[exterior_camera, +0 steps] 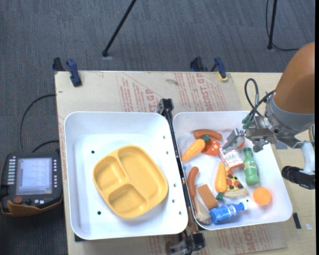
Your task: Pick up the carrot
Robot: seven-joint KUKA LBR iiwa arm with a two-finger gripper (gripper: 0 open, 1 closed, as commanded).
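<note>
Currently the gripper [238,138] hovers above the right bin [284,206] — fingers spread, empty — and should centre over the carrot [193,149].

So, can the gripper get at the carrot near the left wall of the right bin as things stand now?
Probably yes. That carrot lies on top with its upper side free; a red sausage lies just behind it and the bin wall is close on its left. The gripper hovers a little to its right.

The gripper [237,141] hovers over the right bin [285,201], just above a small carton [231,157], with a carrot [194,149] to its left.
</note>
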